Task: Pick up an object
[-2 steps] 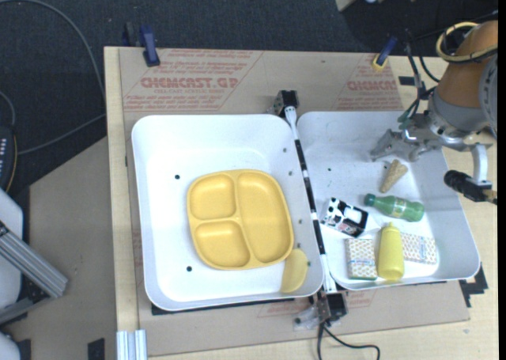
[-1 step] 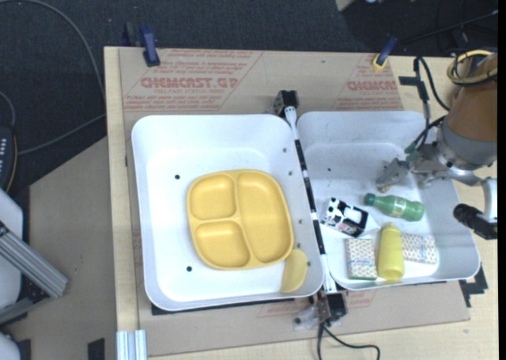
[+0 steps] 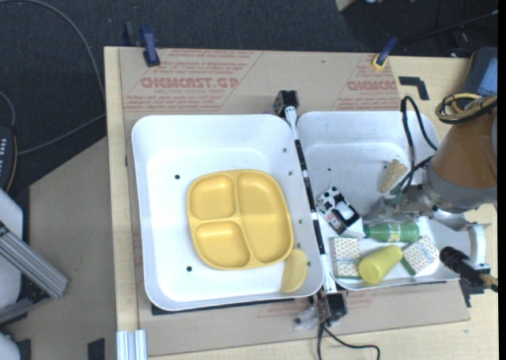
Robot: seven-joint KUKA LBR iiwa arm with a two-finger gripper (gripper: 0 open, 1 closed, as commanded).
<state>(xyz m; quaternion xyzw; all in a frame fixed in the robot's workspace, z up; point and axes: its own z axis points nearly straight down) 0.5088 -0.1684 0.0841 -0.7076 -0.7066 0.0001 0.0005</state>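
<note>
Cardboard-topped surface (image 3: 198, 81) carries 2 white bins. Green bottle (image 3: 393, 232) lies in right bin (image 3: 348, 133), just beside end effector (image 3: 393, 210); grip state: cannot tell. Looks light, smooth, slippery: grab mid-body.

A robotics lab, by every sign: a cardboard-topped bench (image 3: 237, 73) stands on dark carpet (image 3: 198, 2), its sheet held by blue clamps (image 3: 149, 46) far up and left of the pincer (image 3: 393, 206). Two white bins (image 3: 158, 216) sit fixed side by side. Loose black cables (image 3: 71, 26) trail the floor, and aluminium framing (image 3: 32, 259) stands far left.
</note>
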